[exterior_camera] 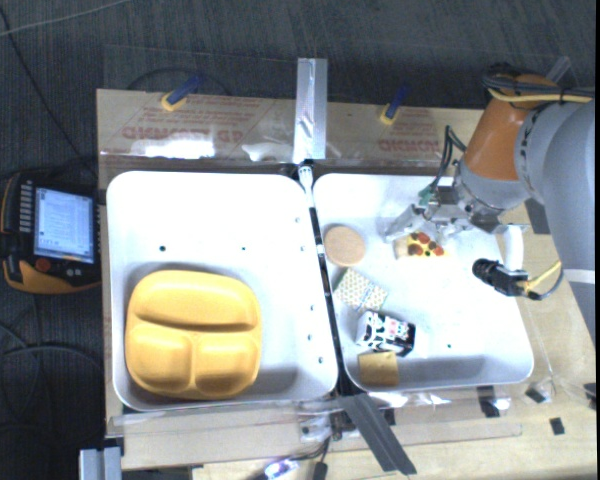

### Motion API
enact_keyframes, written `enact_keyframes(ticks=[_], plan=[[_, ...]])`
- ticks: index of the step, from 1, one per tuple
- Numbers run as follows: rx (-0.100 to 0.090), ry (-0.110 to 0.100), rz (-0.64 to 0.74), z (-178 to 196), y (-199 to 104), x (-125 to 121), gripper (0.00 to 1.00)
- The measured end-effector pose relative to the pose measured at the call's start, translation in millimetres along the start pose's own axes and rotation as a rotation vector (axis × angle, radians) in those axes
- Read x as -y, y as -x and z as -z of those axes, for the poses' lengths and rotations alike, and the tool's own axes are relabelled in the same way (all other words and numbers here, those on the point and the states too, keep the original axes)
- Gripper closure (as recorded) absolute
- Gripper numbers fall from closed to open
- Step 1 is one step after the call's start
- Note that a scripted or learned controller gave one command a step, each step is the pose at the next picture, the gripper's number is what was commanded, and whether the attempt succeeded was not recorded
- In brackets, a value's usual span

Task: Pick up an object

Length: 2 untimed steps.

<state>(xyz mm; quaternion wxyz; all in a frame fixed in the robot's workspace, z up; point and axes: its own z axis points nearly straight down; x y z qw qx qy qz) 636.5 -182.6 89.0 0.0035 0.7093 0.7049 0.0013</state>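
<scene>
I work in a robotics lab: my bench [120, 128] is a taped plywood board clamped at the far edge, two white bins [210, 193] below me, a teach pendant [50, 230] and loose cables [40, 18] on dark carpet beyond.

We see two glossy white plastic bins [210, 193]. One holds a butter-yellow moulded foam block [192, 332]; the other a round tan wooden disc [345, 244], a white card with a diamond check pattern [360, 290], a black-and-white cow-spotted pouch [385, 333], a flat brown cardboard square [378, 369] and a small red, orange and yellow toy [423, 247]. The grey arm with its orange band [495, 143] reaches over the plywood-brown bench [130, 128].
</scene>
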Motion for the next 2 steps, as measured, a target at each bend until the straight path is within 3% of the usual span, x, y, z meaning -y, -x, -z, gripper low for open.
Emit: enact_keyframes(ticks=[1,2], plan=[[-0.002,-0.002,0.001,8,-2,0,1.0],[-0.002,-0.011,0.009,105,-82,-31,1.0]])
